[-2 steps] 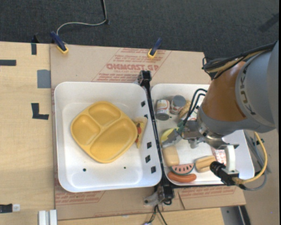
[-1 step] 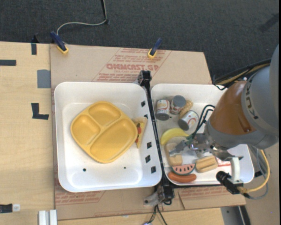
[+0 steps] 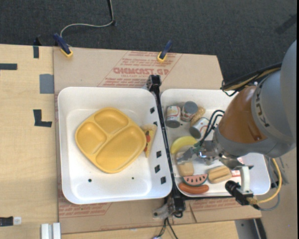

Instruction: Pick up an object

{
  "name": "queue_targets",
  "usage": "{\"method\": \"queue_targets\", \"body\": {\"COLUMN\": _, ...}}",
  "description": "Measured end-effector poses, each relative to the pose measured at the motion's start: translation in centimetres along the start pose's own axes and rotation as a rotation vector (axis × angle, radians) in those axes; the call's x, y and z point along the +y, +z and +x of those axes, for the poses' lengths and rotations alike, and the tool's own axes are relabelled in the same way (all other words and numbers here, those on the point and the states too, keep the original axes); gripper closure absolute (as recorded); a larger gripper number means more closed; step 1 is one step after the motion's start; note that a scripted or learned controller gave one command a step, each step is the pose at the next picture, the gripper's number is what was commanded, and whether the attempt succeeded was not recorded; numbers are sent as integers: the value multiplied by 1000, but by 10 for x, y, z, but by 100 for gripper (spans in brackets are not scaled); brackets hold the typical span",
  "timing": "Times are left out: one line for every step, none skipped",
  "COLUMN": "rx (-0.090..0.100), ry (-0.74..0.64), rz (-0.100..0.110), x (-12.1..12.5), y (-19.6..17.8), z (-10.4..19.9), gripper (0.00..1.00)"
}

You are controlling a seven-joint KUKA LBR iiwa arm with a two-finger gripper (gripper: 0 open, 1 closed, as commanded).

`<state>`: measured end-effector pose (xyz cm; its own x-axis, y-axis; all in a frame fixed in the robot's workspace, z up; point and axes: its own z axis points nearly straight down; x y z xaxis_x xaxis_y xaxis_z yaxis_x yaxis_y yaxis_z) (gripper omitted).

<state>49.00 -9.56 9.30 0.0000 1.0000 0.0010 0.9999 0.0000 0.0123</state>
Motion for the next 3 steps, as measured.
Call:
{"method": "queue_targets", "body": {"rx": 5, "ry": -3, "rz": 1, "x": 0, "y": 0, "z": -2, "gripper": 0}}
{"method": "queue_targets", "body": {"rx": 0, "ry": 0, "rz": -2, "x": 0, "y": 0, "z": 0, "gripper": 0}}
{"method": "queue_targets", "body": {"rx": 4, "ry": -3, "rz": 2, "x": 3, "y": 1, "z": -1, "gripper": 0}}
